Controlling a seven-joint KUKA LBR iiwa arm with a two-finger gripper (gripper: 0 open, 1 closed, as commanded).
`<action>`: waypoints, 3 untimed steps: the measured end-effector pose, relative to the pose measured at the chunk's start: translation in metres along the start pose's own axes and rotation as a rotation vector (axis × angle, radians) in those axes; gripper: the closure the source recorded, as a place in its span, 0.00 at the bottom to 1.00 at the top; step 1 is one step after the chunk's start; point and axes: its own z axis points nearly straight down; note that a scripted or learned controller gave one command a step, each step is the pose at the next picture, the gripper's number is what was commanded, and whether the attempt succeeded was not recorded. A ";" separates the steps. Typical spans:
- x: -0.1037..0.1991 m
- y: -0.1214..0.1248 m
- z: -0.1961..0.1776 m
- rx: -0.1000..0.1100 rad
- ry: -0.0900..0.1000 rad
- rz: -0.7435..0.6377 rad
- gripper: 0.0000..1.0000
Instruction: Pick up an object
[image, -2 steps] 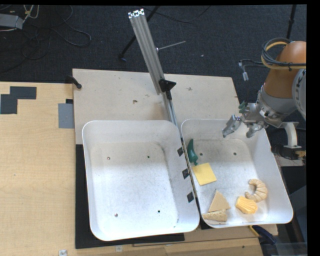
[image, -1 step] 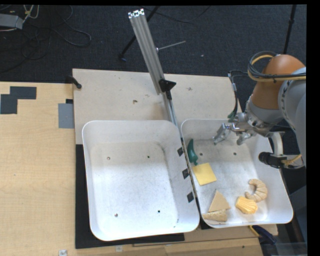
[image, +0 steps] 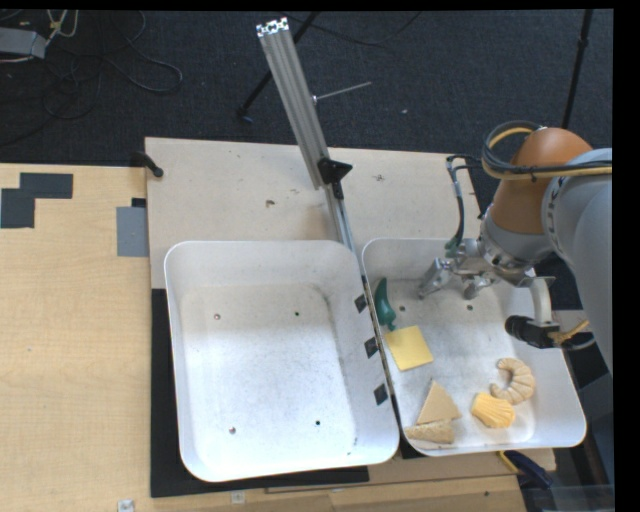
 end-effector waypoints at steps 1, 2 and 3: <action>0.000 0.001 -0.012 -0.003 -0.001 -0.001 1.00; -0.006 0.003 -0.076 -0.010 -0.002 0.005 1.00; -0.010 0.001 -0.119 -0.009 -0.002 0.007 1.00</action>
